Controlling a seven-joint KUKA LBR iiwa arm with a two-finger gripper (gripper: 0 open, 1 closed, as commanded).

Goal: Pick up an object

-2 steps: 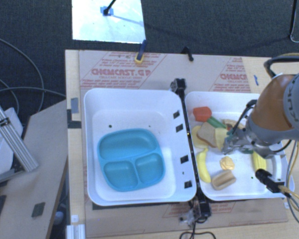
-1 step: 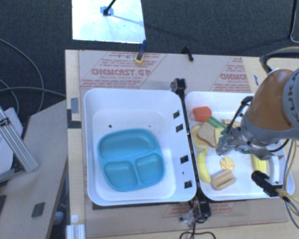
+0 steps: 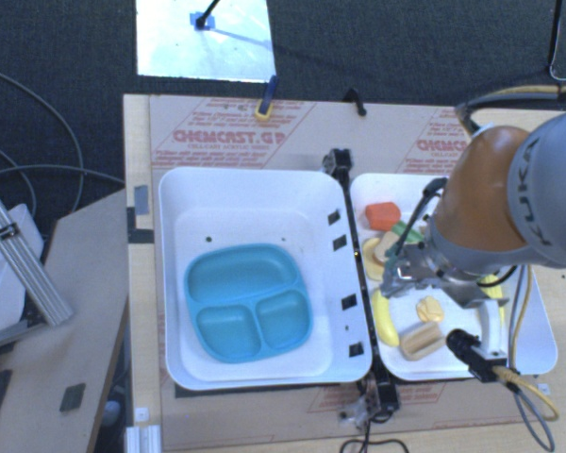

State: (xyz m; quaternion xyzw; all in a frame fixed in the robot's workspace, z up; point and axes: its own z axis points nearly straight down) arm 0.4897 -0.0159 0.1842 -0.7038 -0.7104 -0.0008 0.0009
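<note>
1. A wooden desk (image 3: 94,253) is seen on dark carpet, covered by a sheet printed "CHEMCAST".
2. The gripper (image 3: 406,276) is lowered into the right bin (image 3: 538,347); whether it is parted cannot be told.
3. An orange block (image 3: 382,214), a yellow banana (image 3: 385,321) and a tan piece (image 3: 421,340) lie around it.
4. The left bin (image 3: 255,192) holds a blue divided tray (image 3: 248,300).

Left bin (image 3: 255,182): white, shallow, set on tabletop (image 3: 141,253). Blue divided tray (image 3: 248,302) laid flat inside, three compartments noted, positioned toward near-left of bin. Black clips (image 3: 338,243) observed along wall shared with right bin (image 3: 545,347). Printed cardboard sheet (image 3: 228,132) seen under both bins, red lettering visible. Reflective square panel (image 3: 204,25) located beyond tabletop on dark carpet (image 3: 57,26). Grey cables (image 3: 38,173) routed across carpet at left. Aluminium frame bar (image 3: 24,262) noted at left edge.
</note>
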